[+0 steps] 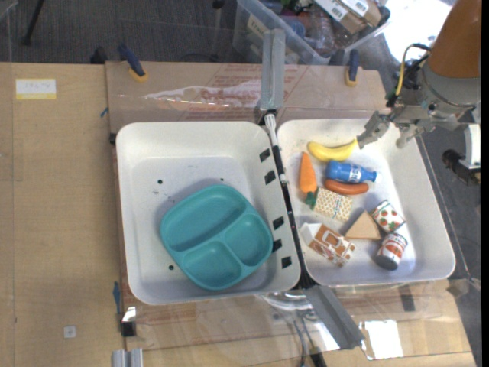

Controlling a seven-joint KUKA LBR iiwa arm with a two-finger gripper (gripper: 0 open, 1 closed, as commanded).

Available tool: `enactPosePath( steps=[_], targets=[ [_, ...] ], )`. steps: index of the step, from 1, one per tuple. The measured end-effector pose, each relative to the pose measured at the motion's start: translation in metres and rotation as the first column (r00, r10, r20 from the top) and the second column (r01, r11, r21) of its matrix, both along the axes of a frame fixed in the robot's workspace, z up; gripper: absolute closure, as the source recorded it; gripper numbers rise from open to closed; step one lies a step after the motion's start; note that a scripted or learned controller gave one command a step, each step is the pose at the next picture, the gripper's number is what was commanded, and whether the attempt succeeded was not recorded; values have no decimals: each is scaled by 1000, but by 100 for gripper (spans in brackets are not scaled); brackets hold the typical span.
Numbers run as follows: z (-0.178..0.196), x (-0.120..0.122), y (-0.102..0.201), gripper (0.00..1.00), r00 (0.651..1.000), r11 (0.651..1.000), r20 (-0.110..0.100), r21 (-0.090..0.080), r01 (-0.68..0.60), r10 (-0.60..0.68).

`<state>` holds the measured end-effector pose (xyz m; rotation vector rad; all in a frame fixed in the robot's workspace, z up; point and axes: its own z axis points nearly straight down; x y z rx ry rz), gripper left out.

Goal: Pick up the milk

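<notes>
milk tilted, long axis left-right

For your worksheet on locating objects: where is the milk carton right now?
The milk carton lies in the right bin, near its front-left corner, just left of the cheese wedge.

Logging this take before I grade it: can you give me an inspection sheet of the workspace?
Surface: bench with left bin and right bin.
Job's things: two small cartons in the right bin; print too small to tell which is the milk.
Clutter: banana, carrot, blue bottle, can; teal plate in the left bin.
Gripper: gripper open, holding nothing, above the right bin's rear edge.
Cables: yellow loop by the wrist.
Surroundings: clear tub of oddments behind.
</notes>
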<state>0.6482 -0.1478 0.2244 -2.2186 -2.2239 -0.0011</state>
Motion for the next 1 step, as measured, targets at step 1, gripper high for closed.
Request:
enactPosePath(
  steps=[1],
  targets=[
    [-134,13,52,0,999,999,8,-2,-35,35]
  ],
)
